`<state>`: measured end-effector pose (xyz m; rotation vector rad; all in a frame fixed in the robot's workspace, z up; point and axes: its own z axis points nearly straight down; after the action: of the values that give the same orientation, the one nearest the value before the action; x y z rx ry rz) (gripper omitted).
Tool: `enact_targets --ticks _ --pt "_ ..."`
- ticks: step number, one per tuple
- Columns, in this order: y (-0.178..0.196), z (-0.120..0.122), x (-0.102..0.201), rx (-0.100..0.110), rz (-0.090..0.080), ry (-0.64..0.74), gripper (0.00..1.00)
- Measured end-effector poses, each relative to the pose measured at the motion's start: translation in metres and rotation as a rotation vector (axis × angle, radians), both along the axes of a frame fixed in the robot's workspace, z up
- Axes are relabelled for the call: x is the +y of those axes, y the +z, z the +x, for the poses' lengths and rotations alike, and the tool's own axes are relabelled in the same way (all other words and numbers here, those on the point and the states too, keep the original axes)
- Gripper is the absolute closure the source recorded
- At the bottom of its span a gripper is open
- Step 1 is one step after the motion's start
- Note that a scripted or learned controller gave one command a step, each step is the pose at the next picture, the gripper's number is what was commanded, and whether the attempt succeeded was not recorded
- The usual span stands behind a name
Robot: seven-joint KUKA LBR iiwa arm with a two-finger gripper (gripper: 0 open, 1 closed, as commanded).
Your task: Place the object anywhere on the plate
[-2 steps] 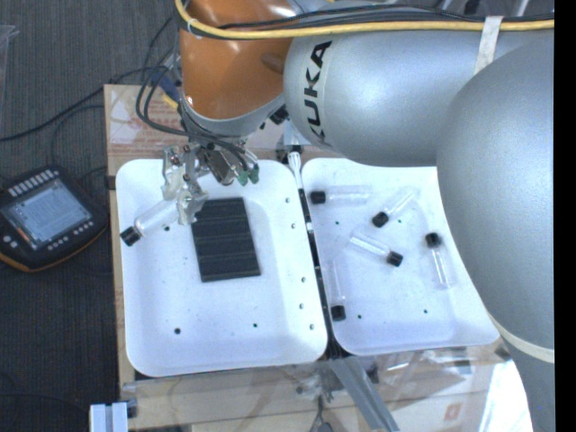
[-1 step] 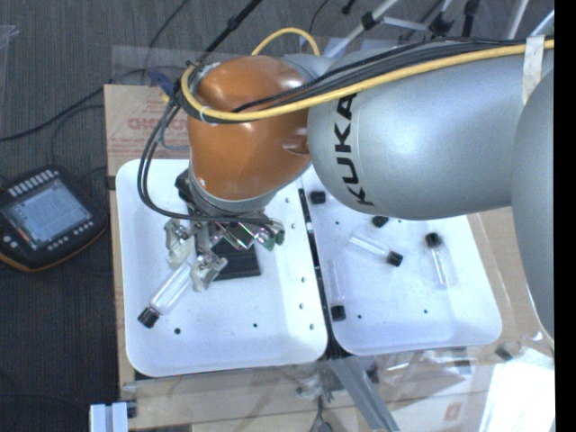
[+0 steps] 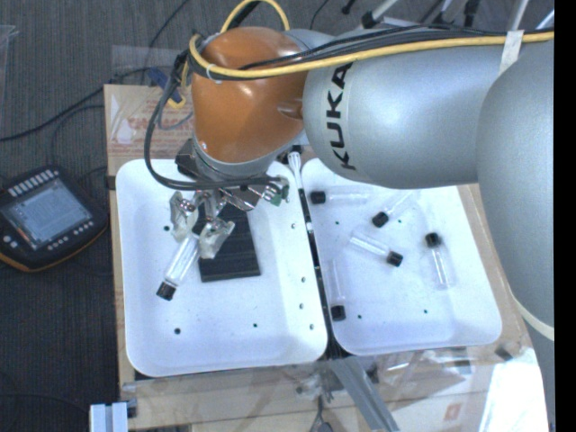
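Note:
A clear tube with a black cap (image 3: 177,266) lies slantwise in the left bin (image 3: 144,331), cap toward the front left. Right beside it lies the plate, a black ribbed rectangle (image 3: 232,255). My gripper (image 3: 200,225) hangs low over the tube's upper end and the plate's left edge. Its two fingers (image 3: 184,212) stand apart, wider than the tube, so it is open. The tube's upper tip reaches in between the fingertips; I cannot tell whether they touch it. The tube rests on the bin floor, off the plate.
The right bin (image 3: 468,322) holds several more capped clear tubes, such as one (image 3: 376,250) near its middle and one (image 3: 437,261) further right. The big arm and orange wrist (image 3: 243,88) cover the back of both bins. A handheld controller (image 3: 45,214) lies left of the bench.

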<state>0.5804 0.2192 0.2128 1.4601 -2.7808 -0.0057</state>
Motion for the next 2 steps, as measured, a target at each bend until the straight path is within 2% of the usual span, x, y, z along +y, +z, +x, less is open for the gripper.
enact_targets --ticks 2 --pt "0.0144 0.0010 0.0045 0.006 0.015 -0.004 1.00"
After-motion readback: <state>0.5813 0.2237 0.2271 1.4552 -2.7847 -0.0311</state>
